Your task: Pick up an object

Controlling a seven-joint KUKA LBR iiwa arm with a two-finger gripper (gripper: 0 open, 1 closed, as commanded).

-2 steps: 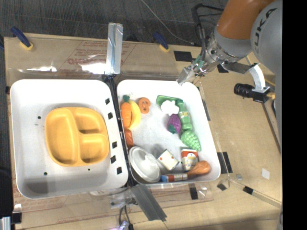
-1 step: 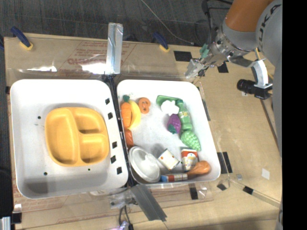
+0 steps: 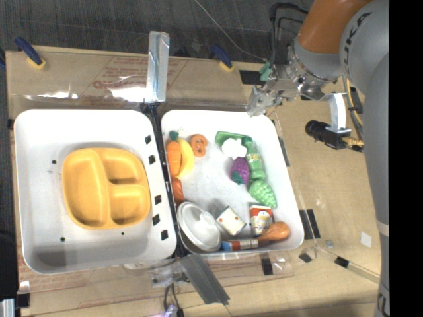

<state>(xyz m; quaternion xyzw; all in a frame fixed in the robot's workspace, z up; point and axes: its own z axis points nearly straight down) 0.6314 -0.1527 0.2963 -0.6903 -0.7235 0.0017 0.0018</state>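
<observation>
Camera view is looked down on two white bins; the claw (image 3: 263,102) is seen at the upper right of the frame, above the far rim of the right bin (image 3: 285,170), and whether it is clenched or released cannot be told. A purple toy (image 3: 240,170) is lying in the middle of that bin, below and slightly left of the claw, well apart. It is judged light, stiff and smooth, best taken across its narrow sides

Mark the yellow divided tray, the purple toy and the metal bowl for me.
yellow divided tray (image 3: 106,187), camera view, centre divider.
purple toy (image 3: 240,170), camera view, middle of its body.
metal bowl (image 3: 197,226), camera view, inner surface.
</observation>
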